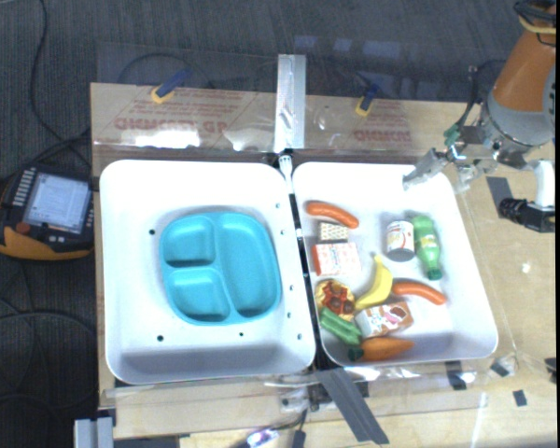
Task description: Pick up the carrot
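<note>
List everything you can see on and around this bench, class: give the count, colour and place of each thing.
bins: two, white, side by side
plate: one, blue, divided, left bin
hot dogs: two, orange-red, right bin
banana: one, yellow, right bin middle
can: one, silver, right bin
bottle: one, green, beside can
carrot: one, orange, right bin's near edge
boxes: several, mixed colours, right bin
handheld screen: one, orange-black, far left
claw: one, grey, over right bin's far corner

Grey arm (532, 119) with an orange band
</note>
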{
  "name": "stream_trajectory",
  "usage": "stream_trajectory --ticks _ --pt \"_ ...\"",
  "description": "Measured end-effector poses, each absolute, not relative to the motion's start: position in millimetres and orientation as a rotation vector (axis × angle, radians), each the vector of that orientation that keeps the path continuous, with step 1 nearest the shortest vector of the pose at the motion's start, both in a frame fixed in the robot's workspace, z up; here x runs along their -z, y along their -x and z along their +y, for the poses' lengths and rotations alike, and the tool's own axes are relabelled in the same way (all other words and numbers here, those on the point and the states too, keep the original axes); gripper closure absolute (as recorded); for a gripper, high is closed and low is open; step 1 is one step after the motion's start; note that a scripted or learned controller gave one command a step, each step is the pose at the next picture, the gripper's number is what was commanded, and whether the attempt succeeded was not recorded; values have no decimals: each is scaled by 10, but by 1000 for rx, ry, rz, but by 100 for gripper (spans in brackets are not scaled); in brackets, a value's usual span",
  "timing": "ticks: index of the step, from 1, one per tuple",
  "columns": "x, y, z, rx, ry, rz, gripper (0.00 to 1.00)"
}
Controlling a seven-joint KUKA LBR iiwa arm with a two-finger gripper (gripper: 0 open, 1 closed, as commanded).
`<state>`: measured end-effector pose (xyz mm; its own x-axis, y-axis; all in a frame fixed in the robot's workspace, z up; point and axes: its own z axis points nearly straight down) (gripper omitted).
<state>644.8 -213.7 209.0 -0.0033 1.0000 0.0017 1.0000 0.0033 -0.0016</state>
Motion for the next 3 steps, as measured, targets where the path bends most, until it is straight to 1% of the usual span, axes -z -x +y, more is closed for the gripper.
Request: stream_trajectory --ticks 1,2,3 --pt "-2502 -5697 -1604 -3 1920 -2486 0" --pt "-2429 -5261 -1427 2 1322 -2850 0" --pt "-3338 -5186 -1323 2 1419 -2806 0"
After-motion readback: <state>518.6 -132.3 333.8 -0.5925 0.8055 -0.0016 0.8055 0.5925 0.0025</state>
